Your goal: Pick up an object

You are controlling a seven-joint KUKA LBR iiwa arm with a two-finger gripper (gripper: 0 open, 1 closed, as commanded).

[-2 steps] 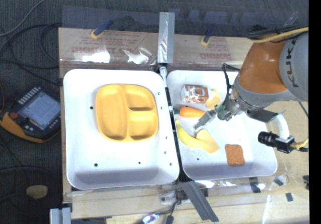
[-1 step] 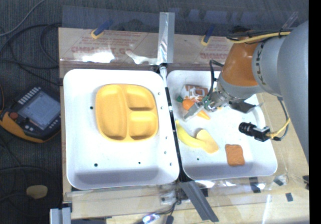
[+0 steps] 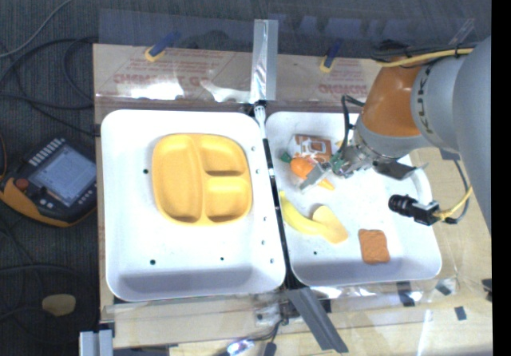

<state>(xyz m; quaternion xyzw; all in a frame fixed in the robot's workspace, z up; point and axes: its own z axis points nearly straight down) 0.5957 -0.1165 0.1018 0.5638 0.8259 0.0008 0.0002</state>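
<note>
White bins sit side by side, and I take the right bin (image 3: 415,255) as my landmark. Left of it, the left bin (image 3: 128,267) holds a yellow tray (image 3: 200,177), lying flat with its compartments up. My arm (image 3: 447,99) reaches in over the right bin's far corner, wrist angled down so the gripper (image 3: 339,163) comes low over the cluster at the bin's far left. Whether it is open or closed I cannot tell. That cluster, an orange piece (image 3: 301,166) touching a packet (image 3: 312,145), looks like my target. Near the bin's middle lies a banana (image 3: 314,220), and toward its near edge a cracker (image 3: 374,246), well apart from my gripper.
</note>
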